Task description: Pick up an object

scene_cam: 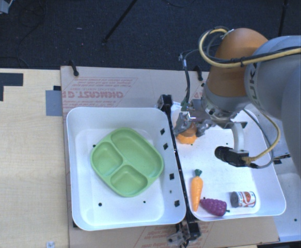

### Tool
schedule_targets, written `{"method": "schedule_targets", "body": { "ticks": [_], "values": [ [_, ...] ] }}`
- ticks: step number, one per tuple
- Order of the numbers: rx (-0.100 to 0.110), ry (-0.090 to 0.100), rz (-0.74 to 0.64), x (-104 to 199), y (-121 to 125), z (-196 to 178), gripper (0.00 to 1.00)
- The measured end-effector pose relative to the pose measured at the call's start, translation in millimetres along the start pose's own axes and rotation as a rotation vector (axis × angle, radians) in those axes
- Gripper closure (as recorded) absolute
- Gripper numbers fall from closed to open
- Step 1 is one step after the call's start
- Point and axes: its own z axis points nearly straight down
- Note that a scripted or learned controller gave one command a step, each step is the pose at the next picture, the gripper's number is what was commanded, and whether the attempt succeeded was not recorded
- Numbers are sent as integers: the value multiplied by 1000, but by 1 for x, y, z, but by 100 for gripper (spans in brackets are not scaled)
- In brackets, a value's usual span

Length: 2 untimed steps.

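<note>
Your two-finger gripper (187, 128) sits right atop the small rounded orange toy (187, 137), finger state I cannot tell, so confirm before lifting.

Cardboard sheet (114, 89) under the bins carries red print, seen upside down and mirrored; reads approx. "CHEMCRZT", w/ a smaller line below it too small to make out. More red print on the cardboard's near edge, illegible. Small can (243, 199) in the right bin (266, 182) has a red/white label; its text is too small to read.
</note>
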Motion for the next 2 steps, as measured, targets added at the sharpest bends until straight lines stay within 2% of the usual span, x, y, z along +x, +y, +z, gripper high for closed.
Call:
{"method": "schedule_targets", "body": {
  "ticks": [2],
  "values": [
    [-2,-1,-1,94,14,10,100]
  ]
}}
